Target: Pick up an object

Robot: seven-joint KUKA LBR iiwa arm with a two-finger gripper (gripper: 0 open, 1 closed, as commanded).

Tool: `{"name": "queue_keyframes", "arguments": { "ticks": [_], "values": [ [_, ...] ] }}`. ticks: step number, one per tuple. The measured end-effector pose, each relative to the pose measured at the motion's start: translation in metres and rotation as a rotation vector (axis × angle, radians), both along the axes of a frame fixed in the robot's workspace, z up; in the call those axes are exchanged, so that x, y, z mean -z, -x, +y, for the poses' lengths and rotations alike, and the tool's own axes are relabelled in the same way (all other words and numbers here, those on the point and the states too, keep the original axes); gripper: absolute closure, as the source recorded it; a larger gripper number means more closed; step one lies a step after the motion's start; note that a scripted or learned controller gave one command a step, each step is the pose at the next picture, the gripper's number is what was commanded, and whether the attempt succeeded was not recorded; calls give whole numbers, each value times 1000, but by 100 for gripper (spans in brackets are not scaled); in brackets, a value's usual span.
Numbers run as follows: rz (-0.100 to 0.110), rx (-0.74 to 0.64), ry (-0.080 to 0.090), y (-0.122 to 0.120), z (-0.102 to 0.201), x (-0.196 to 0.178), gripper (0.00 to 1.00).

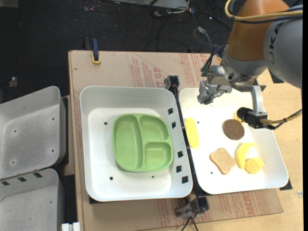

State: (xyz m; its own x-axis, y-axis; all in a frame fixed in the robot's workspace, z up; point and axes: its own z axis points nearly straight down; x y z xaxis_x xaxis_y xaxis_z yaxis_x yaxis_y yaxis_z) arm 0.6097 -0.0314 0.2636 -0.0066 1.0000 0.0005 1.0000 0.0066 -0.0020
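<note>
I see the bench (125, 64) carrying two white bins: the left bin (96, 129) holds one green divided plate (143, 142), the right bin (269, 177) five food pieces. My claw (208, 96) hangs over the right bin's far left corner, carrying nothing; whether it is spread or closed I cannot tell. The nearest pick, one yellow banana-like piece (192, 132), lies at about 7 o'clock from it, long axis 12-to-6. One toast slice (222, 160), one brown disc (233, 129) and two yellow pieces (249, 157) sit toward 4.

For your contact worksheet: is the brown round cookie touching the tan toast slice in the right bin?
Apart. The camera view shows bare white bin floor between the brown round cookie and the tan toast slice.
</note>
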Motion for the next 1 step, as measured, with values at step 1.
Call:
{"name": "queue_keyframes", "arguments": {
  "ticks": [1],
  "values": [
    [-1,-1,0,2,47,1,100]
  ]
}}
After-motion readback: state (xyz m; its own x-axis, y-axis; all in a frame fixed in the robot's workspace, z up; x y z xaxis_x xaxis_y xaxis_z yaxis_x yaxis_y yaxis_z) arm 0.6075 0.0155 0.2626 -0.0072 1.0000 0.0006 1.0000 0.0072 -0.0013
